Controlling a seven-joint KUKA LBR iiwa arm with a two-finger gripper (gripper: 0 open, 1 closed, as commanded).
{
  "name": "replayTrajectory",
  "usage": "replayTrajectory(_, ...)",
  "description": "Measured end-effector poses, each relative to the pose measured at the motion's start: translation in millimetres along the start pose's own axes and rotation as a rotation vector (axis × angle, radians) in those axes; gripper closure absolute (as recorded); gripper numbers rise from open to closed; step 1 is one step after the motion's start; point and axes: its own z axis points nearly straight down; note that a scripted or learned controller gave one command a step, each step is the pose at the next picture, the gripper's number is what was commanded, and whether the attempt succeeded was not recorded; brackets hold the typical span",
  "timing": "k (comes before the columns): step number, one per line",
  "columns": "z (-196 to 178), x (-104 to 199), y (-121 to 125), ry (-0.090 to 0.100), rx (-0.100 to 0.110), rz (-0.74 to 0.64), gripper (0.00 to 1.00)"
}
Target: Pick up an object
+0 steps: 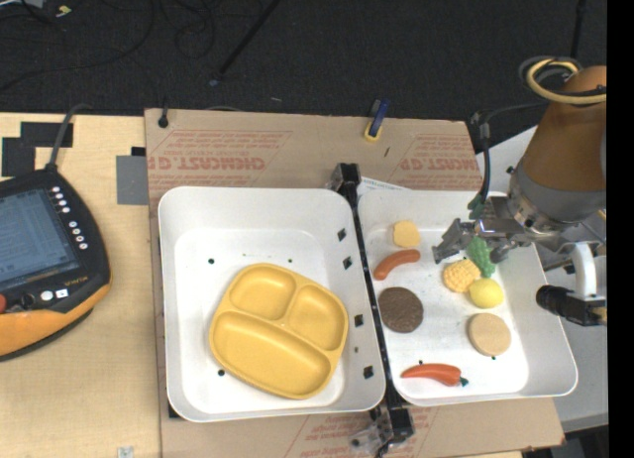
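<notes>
While the grey arm (560,164) with its orange band reaches in over the right bin (540,372), the end effector (474,241) sits low above the toy food, and there's a green piece (483,256) right at its tip. Is that green piece pinched? Hard call: it lies against the dark fingers, but whether they're spread or closed on it, I cannot tell from this angle.

Just below the end effector, touching that green piece, is a yellow corn cob (460,275), and right beside that a lemon (485,293). Further down the same bin lies a tan round cookie (488,334). On the side away from the arm, a small yellow chunk (406,235) sits near a sausage (396,264), with a dark brown patty (401,309) below them. Well down from the end effector, by the near wall of the bin, rests an orange-red carrot (431,373).

Moving farther out, across the divider, the left bin (188,248) carries a yellow divided plate (278,328), lying flat and turned at an angle. Beyond that bin, at the far end of the worktop (79,387), there's the control pendant (45,258) with its screen.
</notes>
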Motion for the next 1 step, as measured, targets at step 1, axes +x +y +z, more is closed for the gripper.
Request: replayTrajectory(1, -9.7, -1.3, -0.3, 0.001, 0.002, 0.001, 1.00)
